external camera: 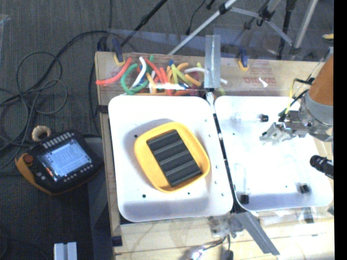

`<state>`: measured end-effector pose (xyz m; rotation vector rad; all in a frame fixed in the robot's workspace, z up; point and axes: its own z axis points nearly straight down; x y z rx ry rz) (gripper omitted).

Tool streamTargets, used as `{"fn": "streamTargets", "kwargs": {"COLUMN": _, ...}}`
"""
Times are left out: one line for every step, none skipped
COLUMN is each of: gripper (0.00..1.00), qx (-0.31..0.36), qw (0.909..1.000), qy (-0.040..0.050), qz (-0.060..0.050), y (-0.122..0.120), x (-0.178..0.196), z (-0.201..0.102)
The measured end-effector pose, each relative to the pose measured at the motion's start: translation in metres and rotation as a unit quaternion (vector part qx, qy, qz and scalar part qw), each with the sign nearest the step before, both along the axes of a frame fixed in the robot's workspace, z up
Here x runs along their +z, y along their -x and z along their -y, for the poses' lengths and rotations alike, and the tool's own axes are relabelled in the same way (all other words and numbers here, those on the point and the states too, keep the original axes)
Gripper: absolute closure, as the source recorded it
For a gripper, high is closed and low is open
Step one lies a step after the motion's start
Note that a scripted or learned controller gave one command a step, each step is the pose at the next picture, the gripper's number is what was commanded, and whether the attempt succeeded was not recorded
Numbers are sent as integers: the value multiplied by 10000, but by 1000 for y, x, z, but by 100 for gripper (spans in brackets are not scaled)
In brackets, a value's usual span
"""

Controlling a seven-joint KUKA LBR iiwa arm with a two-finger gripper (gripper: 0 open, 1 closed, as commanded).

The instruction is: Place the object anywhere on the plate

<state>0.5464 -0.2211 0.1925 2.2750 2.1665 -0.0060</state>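
Two smooth white plastic-looking bins (222, 161) sit on a pale wooden bench (162, 237). In the left bin lies a glossy yellow plate (142, 156) bearing a matt dark ribbed block (173, 157). Behind the bins, shiny coloured tubes (157, 75) pile beside a metal post (213, 61).

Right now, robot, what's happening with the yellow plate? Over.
Two-finger gripper over the right white bin, fingers unclear. Dark ribbed rectangular block lying on the yellow plate, left white bin. Nothing between.

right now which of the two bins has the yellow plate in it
The left bin, the one farther from the arm. It holds the yellow plate with a dark ridged block on it; the gripper hangs over the right bin.
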Motion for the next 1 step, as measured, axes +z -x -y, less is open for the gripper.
{"fn": "streamTargets", "kwargs": {"gripper": 0, "qx": 0, "qw": 10000, "qy": 1, "qz": 1, "y": 0, "x": 0, "z": 0}}
